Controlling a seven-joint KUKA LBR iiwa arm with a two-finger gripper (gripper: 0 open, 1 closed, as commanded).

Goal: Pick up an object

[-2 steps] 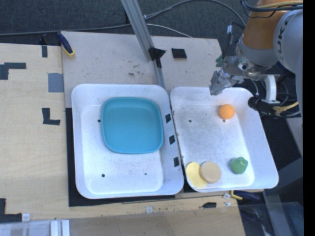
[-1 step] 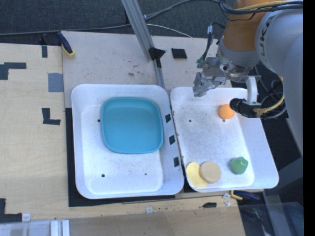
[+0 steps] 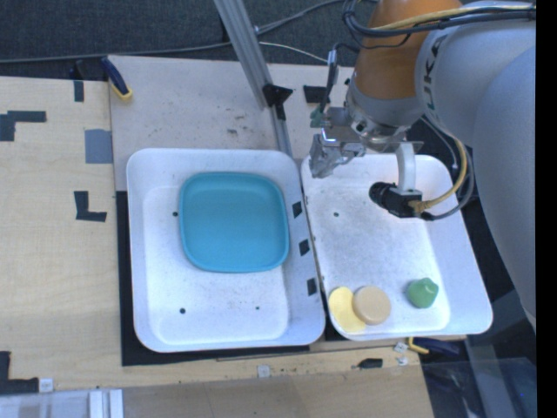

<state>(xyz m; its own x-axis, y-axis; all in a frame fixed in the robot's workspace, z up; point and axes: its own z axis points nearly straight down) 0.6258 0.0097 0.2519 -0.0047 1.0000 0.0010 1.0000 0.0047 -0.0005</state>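
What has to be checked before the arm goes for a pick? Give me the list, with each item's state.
1. Targets in the right bin: a yellow piece, a tan disc and a green piece lie along its near edge. Ok.
2. Pincer over a target: it hangs at the bin's far left corner, far from all three. Not ok.
3. Pincer free of any load: nothing seen in it. Ok.
4. Finger opening: cannot tell.
5. Disc clear for a grasp: it overlaps the yellow piece. Not ok.
6. Green piece clear for a grasp: it lies alone. Ok.
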